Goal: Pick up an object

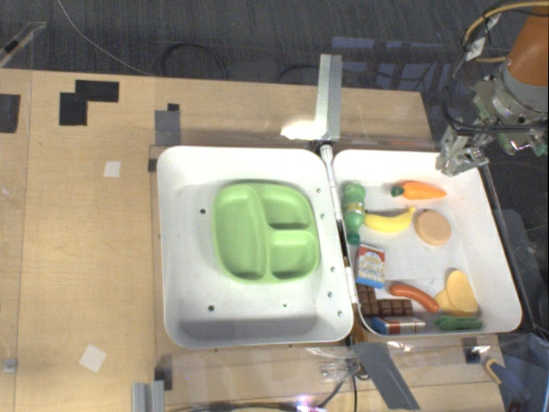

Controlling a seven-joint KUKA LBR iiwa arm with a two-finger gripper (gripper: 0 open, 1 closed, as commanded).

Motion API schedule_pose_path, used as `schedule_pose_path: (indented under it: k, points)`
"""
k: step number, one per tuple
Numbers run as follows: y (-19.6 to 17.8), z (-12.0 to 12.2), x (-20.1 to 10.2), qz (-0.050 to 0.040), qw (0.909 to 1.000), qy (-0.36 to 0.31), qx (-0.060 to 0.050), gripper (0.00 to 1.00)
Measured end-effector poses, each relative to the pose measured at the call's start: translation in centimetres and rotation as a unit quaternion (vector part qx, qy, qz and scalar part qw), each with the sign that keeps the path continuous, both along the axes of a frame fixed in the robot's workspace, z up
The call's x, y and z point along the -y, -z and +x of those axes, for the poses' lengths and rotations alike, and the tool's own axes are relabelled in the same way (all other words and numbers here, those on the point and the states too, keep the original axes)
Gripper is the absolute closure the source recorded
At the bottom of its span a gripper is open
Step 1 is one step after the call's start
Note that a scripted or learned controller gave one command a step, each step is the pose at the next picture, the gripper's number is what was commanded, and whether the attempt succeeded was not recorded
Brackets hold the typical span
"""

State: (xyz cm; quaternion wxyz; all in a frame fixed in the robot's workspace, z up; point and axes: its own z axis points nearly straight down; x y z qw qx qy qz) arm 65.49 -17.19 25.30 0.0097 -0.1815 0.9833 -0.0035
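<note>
Gripper (461, 155) at right bin's (506, 256) 1 o'clock corner; finger gap too small to tell, nothing seen held. Nearest obj: carrot (420, 191), bin's 12 o'clock, just beside banana (386, 222). Prob. light, stiff, smooth plastic, slippery; grab across thick mid-body.

Green tray (262, 231) in left bin (176, 256), toy food (carrot (420, 190), banana (388, 222)) right, gripper (461, 155) above corner.

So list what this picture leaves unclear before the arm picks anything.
- End effector, camera view: small and seen from above against the bin rim; finger opening cannot be judged.
- Arm: cut off by the right edge.
- Small carton: print too small to read.
- Green item at the right bin's front rim: partly hidden under the yellow piece.
</note>
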Motion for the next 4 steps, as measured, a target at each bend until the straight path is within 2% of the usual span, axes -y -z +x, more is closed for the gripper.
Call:
schedule_pose_path:
  k: [1, 2, 3, 4]
  points:
    - [2.0, 1.6, 3.4, -0.0007, 0.9898, -0.142, -0.005, 1.00]
    - [-2.7, 1.6, 3.3, -0.0027, 0.9728, -0.232, -0.003, 1.00]
    - [4.5, -0.3, 3.2, -0.0032, 0.9010, -0.434, -0.006, 1.00]
    - [4.3, -0.2, 3.2, -0.0045, 0.9012, -0.433, -0.005, 0.00]
